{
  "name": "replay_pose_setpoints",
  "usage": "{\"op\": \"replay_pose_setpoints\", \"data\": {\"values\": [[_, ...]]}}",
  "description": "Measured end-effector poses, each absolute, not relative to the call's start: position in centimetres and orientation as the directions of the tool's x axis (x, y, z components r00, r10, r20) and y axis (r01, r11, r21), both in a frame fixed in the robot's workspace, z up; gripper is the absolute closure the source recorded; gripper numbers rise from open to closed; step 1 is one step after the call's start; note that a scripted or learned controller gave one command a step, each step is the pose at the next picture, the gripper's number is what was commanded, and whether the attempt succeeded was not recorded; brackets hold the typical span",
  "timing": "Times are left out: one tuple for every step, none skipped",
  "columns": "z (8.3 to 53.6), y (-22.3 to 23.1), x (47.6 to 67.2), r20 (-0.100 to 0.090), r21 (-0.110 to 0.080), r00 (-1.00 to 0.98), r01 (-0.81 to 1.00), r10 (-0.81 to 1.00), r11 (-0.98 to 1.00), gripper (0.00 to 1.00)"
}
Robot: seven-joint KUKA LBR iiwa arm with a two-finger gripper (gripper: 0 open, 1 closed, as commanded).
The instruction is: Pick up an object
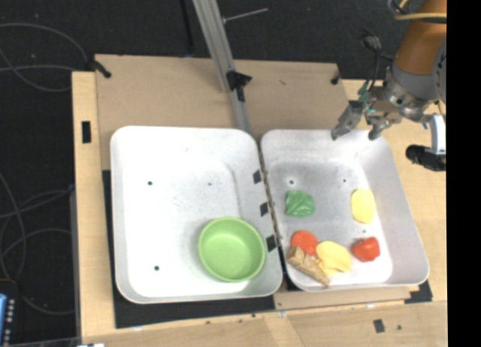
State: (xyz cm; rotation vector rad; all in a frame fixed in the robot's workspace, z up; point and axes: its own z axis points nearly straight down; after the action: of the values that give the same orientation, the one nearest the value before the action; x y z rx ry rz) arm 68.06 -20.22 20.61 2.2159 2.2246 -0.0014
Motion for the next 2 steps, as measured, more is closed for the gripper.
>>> {"op": "replay_pose_setpoints", "data": {"values": [[20.6,-20.3,68.0,-0.005,-0.001,-0.005,1.0,1.0,0.005,0.0],[14.9,-21.2,67.2,-0.004,-0.005,0.001,1.0,1.0,-0.001,0.0]]}}
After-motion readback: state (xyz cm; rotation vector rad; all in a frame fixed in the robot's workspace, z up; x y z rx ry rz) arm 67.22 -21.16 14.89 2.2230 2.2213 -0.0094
